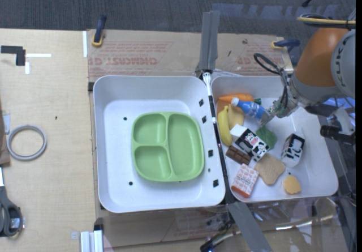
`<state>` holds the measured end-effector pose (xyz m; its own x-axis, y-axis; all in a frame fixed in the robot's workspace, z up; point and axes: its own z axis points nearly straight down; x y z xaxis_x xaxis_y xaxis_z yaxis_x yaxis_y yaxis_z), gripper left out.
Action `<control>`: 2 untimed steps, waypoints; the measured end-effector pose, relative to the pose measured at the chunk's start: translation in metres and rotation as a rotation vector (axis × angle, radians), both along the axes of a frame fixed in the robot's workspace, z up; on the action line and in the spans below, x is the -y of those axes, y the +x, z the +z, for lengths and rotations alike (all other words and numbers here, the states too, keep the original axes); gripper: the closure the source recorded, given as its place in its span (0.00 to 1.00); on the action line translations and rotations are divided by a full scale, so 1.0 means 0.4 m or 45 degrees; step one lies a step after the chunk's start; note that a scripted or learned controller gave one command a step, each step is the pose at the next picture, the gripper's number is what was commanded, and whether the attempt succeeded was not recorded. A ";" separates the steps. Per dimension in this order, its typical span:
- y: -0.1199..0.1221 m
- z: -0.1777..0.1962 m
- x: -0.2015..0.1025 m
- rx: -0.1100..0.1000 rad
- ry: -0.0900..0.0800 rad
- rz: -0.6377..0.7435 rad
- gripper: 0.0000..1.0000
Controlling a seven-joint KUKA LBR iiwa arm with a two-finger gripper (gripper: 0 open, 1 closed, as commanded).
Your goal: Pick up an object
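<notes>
The bench (45,75) carries two shallow white bins set side by side, touching along a central divider. The left bin (113,103) holds a green divided plate (168,146) with three compartments, lying flat near its middle. The right bin (317,171) holds the loose objects. The arm (325,64), grey with an orange band, enters from the right and slants down over the upper part of the right bin. The gripper (277,110) sits low over that bin's upper middle, just beside the blue end of a clear bottle with a blue cap (249,109); whether its jaws are apart or closed cannot be determined from this angle, and nothing can be confirmed in its grasp. A yellow banana (224,124) lies upright along the bin's left wall, with an orange item (235,98) just above it. Below the bottle lies a black-and-white patterned carton (251,144), resting against a green item (267,136). A second black-and-white carton (293,149) lies apart to the right. A dark brown bar (237,156) sits under the first carton. A red-and-white packet (245,181) lies near the bin's lower left corner, a slice of bread (271,170) just beside it, and a small orange-yellow round piece (292,185) further right. On the bench at far left lies a grey ring (25,142).
</notes>
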<state>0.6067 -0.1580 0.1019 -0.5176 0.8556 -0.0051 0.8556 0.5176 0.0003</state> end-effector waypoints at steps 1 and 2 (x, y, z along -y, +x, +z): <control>0.000 0.000 0.000 0.000 0.000 0.000 0.00; 0.001 0.023 0.000 0.001 -0.002 0.001 1.00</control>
<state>0.6073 -0.1580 0.1110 -0.5184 0.8551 -0.0072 0.8551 0.5184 0.0001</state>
